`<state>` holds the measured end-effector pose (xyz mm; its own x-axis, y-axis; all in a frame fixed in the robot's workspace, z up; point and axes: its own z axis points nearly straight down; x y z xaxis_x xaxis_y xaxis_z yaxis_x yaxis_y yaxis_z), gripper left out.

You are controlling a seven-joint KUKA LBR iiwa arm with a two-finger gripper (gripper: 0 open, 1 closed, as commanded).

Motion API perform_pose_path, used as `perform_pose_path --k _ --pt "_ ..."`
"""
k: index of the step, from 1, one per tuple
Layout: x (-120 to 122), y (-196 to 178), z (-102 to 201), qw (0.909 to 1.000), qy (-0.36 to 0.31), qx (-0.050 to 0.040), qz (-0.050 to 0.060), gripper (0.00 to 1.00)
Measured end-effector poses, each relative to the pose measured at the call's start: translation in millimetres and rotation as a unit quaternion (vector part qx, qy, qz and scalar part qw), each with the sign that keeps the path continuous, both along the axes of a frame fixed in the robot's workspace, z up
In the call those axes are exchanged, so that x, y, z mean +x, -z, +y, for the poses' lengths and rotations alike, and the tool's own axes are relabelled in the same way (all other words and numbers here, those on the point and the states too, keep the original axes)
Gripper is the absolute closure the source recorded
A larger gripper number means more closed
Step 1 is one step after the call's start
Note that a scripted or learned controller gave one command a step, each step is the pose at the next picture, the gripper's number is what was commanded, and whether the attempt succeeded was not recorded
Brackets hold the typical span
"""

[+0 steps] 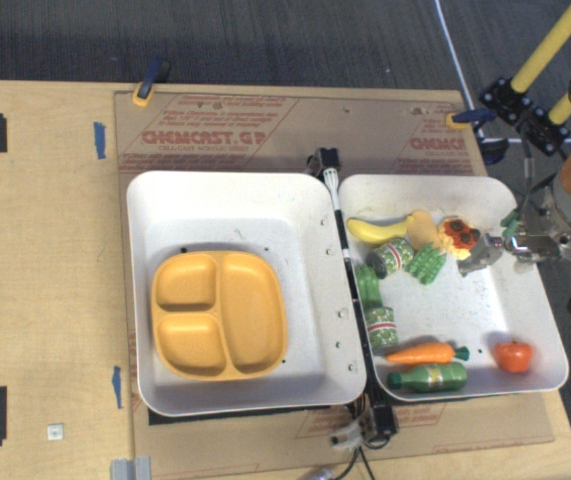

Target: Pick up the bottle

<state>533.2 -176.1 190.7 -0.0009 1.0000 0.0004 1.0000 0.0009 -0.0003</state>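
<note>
- Camera view — we see two white bins on the surface (45, 268); the left bin (165, 208) holds an orange tray (220, 313).
- The bottle (427, 376), green, lies on its side near the right bin's (535, 318) front edge, just beside a carrot (423, 353).
- A tomato (513, 355) sits near them; a banana (375, 230) lies at the back.
- The tool (480, 253) hangs over the right bin's back half, well apart from the bottle — we cannot tell how it is set.

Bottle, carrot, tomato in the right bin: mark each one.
bottle (427, 376), camera view, middle of the green body, lying at the bin's near edge.
carrot (420, 353), camera view, middle of the orange body.
tomato (513, 356), camera view, centre of the red-orange top.
</note>
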Motion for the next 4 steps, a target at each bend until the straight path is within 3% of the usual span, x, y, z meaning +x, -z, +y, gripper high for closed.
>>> perform_pose_path --k 1,2,3,4 --pt "32 104 38 0.9999 0.013 -0.0006 -0.003 0.0" --pt "33 93 36 0.9999 0.014 -0.002 -0.005 1.0" --pt "-7 103 81 0.9982 -0.06 -0.0018 -0.005 1.0" --pt "-46 -66 71 0.9991 -0.043 -0.0005 -0.001 1.0"
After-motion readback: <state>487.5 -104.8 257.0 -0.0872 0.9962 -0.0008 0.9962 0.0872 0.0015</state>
